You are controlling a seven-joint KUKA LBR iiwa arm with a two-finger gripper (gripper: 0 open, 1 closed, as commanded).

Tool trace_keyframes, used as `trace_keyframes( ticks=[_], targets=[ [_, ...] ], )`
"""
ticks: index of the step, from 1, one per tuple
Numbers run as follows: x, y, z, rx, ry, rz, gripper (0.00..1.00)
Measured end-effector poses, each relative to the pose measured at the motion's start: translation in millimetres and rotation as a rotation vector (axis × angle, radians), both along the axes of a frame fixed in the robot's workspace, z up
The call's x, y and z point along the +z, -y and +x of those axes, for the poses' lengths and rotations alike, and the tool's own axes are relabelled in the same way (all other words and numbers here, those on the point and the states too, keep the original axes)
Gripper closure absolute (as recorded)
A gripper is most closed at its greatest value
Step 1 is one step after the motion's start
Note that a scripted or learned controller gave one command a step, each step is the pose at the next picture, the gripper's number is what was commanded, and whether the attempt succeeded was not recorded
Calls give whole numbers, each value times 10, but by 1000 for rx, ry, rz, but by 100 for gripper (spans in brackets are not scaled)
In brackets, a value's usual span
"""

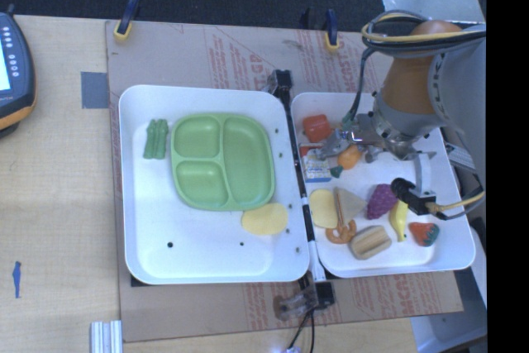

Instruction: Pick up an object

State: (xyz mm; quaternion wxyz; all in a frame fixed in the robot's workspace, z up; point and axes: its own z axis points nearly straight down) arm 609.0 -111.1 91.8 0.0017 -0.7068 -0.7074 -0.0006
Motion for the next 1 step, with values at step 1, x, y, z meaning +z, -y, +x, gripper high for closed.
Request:
trace_keyframes(
  ticks=[1],
  targets=[
    [16,-121,407,8,-48,-8,0]
  ],
)
